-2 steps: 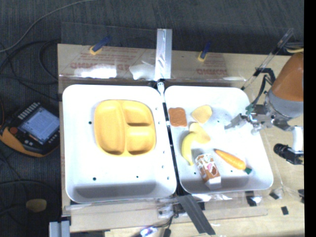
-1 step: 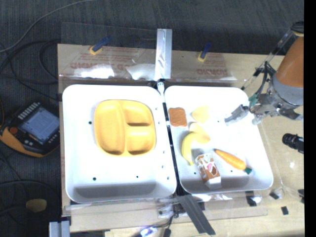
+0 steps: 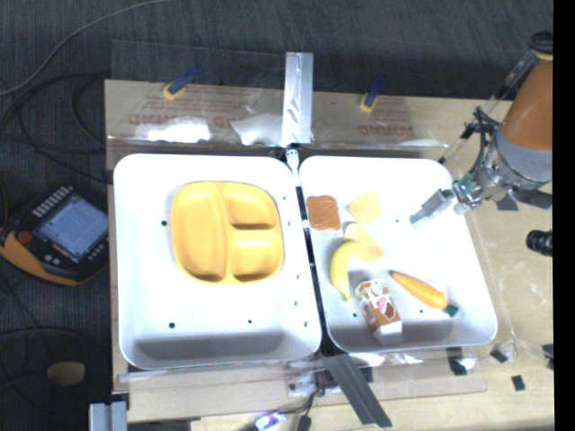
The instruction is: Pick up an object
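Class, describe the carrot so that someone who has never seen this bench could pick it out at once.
Look in the right bin, toward its near right corner. The carrot lies there, just right of the small carton. It alone is orange, long and tapered, with a dark green tip.

No text can be read with certainty. Faint reddish printing is seen on the clear plastic sheet behind the two bins, and a coloured label on the small carton; both are too blurred.
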Robot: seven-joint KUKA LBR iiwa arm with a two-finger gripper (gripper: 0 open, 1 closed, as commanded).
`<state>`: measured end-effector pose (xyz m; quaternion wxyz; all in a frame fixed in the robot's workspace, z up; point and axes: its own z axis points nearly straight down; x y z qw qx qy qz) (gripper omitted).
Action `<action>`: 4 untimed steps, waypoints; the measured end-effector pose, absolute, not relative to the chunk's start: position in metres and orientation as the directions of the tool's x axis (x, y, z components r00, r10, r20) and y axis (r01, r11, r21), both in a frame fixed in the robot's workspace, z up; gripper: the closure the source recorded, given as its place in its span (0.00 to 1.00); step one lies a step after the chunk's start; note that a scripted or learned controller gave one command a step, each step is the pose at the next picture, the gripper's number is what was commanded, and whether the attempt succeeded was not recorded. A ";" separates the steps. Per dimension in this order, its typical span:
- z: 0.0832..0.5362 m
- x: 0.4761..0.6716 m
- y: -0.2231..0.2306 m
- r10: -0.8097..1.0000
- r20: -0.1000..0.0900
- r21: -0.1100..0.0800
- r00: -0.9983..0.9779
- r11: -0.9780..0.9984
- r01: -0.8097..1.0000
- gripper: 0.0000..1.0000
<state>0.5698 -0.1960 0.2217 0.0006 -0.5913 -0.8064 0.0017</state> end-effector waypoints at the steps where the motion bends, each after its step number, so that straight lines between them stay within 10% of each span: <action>1: 0.147 0.505 -0.221 0.948 0.001 -0.003 -0.319 0.319 0.948 0.00; 2: 0.093 0.486 -0.180 0.978 -0.002 0.000 -0.210 0.210 0.978 0.00; 3: 0.100 0.487 -0.180 0.977 -0.003 0.003 -0.211 0.211 0.977 1.00; 4: 0.231 0.497 -0.125 0.984 -0.001 -0.004 -0.176 0.176 0.984 1.00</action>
